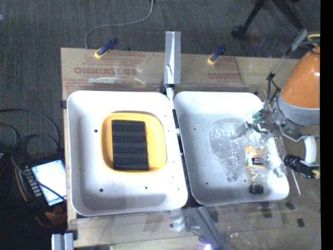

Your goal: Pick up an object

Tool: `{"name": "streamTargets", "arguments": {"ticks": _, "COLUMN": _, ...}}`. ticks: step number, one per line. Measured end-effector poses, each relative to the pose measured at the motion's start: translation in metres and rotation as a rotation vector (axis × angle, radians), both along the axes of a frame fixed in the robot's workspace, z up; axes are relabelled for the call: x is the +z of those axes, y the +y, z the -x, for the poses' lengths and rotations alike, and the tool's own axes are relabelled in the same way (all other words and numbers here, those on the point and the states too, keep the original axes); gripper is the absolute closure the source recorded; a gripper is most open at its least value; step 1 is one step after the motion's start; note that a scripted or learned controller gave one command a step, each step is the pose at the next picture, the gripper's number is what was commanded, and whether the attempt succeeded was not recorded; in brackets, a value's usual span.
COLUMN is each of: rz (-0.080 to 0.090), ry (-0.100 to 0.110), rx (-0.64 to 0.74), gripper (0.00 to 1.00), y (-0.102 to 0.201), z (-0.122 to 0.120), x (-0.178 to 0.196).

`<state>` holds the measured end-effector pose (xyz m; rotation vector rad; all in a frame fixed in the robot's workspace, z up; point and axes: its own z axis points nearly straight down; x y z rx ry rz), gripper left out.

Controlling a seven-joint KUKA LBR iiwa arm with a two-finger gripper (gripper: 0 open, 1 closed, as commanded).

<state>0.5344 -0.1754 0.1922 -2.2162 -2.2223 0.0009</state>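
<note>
The right bin [200,139] holds a crumpled clear plastic bottle [225,142] near its middle. Beside it, toward the front right corner, lies a small clear bottle with an orange label and a black cap [255,168]. In the left bin [80,150] rests a yellow sponge-like block with a black ridged top [131,144]. The arm's orange band [304,82] and grey wrist lean in over the right bin's right rim. My gripper [255,124] hangs low there, just above the clear plastic and the labelled bottle. Nothing can be seen held in it.
A metal bar [172,56] stands upright behind the seam between the bins. Two blue-and-yellow clamps [105,48] [216,53] pin the cardboard base at the back. Cables and a tablet [46,178] lie on the floor to the left.
</note>
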Motion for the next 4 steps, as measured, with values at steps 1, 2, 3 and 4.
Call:
{"name": "streamTargets", "arguments": {"ticks": 1, "rz": 0.000, "ry": -0.003, "rx": 0.099, "gripper": 0.00, "y": -0.032, "z": -0.005, "x": -0.065}}
{"name": "streamTargets", "arguments": {"ticks": 2, "rz": 0.005, "ry": -0.038, "rx": 0.160, "gripper": 0.00, "y": -0.043, "z": -0.021, "x": -0.089}}
{"name": "streamTargets", "arguments": {"ticks": 3, "rz": 0.003, "ry": -0.038, "rx": 0.163, "gripper": 1.00, "y": -0.041, "z": -0.021, "x": -0.081}}
{"name": "streamTargets", "arguments": {"ticks": 4, "rz": 0.001, "ry": -0.003, "rx": 0.184, "gripper": 1.00, "y": 0.055, "z": -0.034, "x": -0.001}}
